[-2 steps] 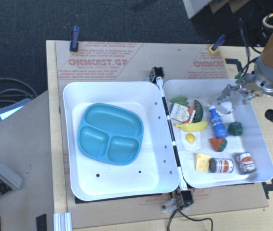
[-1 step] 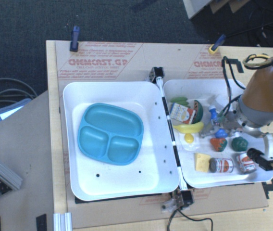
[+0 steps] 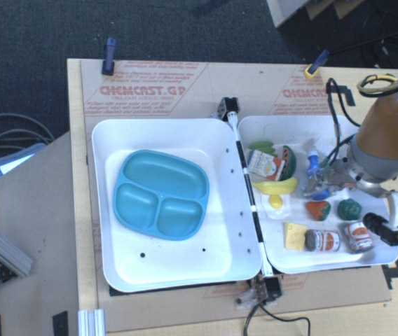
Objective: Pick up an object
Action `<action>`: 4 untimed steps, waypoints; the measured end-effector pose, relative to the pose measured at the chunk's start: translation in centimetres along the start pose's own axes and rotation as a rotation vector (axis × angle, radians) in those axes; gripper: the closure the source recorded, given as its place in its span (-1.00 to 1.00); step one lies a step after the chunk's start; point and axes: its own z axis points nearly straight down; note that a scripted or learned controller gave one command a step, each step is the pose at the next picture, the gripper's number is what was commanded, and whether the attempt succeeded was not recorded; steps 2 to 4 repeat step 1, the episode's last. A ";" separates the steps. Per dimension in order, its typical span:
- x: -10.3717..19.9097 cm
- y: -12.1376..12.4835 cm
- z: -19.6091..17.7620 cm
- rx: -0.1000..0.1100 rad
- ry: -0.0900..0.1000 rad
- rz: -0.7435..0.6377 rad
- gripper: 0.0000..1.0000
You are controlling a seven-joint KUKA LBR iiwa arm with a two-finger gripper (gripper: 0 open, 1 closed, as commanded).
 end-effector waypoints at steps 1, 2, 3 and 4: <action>8.7 4.8 -9.1 -0.001 0.001 -0.003 1.00; 8.7 4.8 -9.1 -0.001 0.001 -0.003 1.00; 8.7 4.8 -9.1 -0.001 0.001 -0.003 1.00; 8.7 4.8 -9.1 -0.001 0.001 -0.003 1.00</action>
